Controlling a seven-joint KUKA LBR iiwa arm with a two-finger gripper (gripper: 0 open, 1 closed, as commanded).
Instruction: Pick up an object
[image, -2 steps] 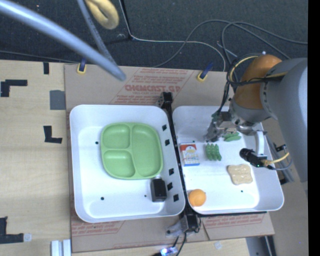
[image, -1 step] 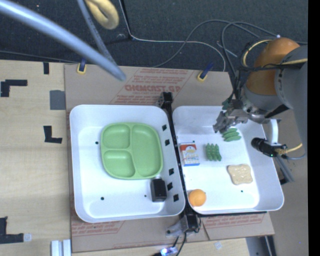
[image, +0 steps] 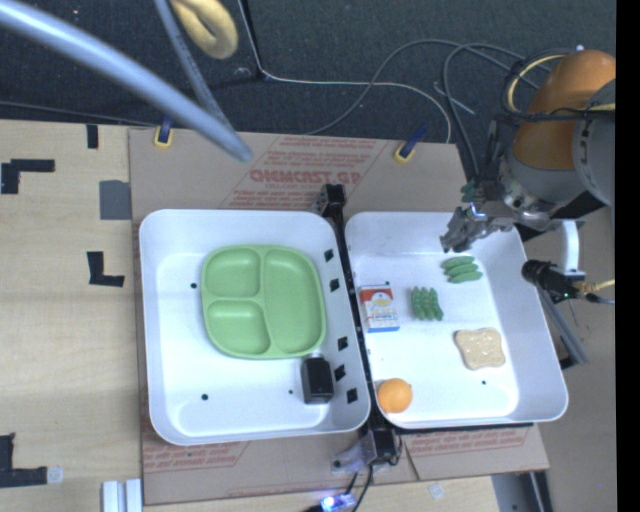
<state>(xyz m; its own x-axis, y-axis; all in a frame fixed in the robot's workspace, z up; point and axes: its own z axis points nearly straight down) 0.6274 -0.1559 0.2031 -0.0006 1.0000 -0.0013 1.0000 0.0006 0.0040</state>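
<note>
So the pick hasn't really happened yet as far as I can see. The gripper (image: 462, 236) sits over the far corner of the right bin (image: 535, 400), just above and beside a small green pea pod (image: 461, 268). Honestly can't tell whether its fingers are apart or together from this angle, and nothing shows between them.

Everything in that bin looks untouched on the bin floor: a second green pod bunch (image: 427, 303), a little red and white carton (image: 379, 307), a beige toast-looking piece (image: 480, 347) and an orange (image: 395, 395) near the front edge. The left bin (image: 170, 400) has a green divided plate (image: 264, 301) and a small black block (image: 317, 379).

My guess is the nearest pod is the target. Still left: drop down, close, lift.
</note>
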